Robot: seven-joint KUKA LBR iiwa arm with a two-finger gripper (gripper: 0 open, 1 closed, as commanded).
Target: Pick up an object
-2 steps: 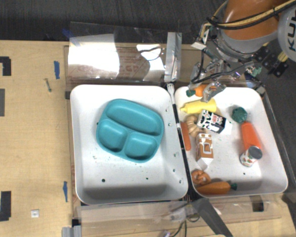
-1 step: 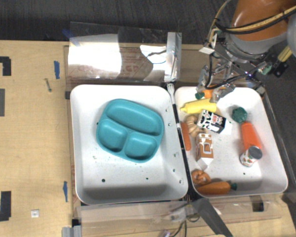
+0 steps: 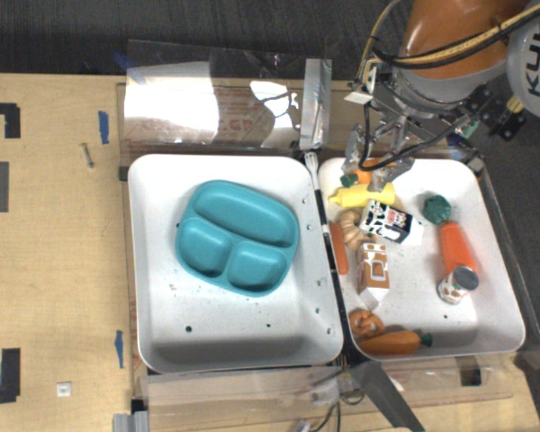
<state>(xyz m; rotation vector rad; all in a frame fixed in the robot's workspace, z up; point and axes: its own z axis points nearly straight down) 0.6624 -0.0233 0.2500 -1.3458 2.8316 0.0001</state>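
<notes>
Tool (image 3: 378, 162) low over the right bin (image 3: 499, 241).
It hangs above the yellow toy (image 3: 364, 194); its grip I cannot tell.

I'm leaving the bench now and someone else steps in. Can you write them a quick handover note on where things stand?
Claw: low over the far left corner of the right bin, by the yellow toy; whether it is open or shut cannot be told.
Right bin: yellow toy, small carton, orange bottle, teal lump, carrot.
Left bin: teal divided tray.
Done: nothing seen gripped.
Left: grasp one thing and lift it.
</notes>
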